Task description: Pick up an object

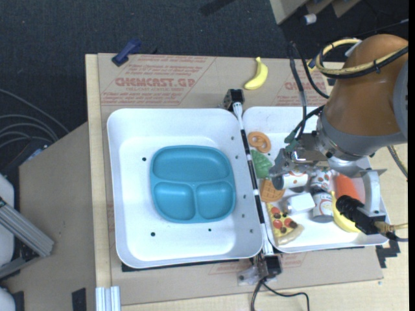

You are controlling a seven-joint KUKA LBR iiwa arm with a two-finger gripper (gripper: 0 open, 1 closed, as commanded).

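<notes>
Low, arm (363,89) over right bin (275,118) (toy-cluttered)

A light brown board bench top with faded red printed lettering (152,80) is standing on a dark grey carpet floor (58,18). Thin grey cables (26,118) are lying in loops on the floor beyond the bench's left edge. A silver metal rail (26,229) is lying near the bench's lower left corner. Even light is falling on everything.
</notes>
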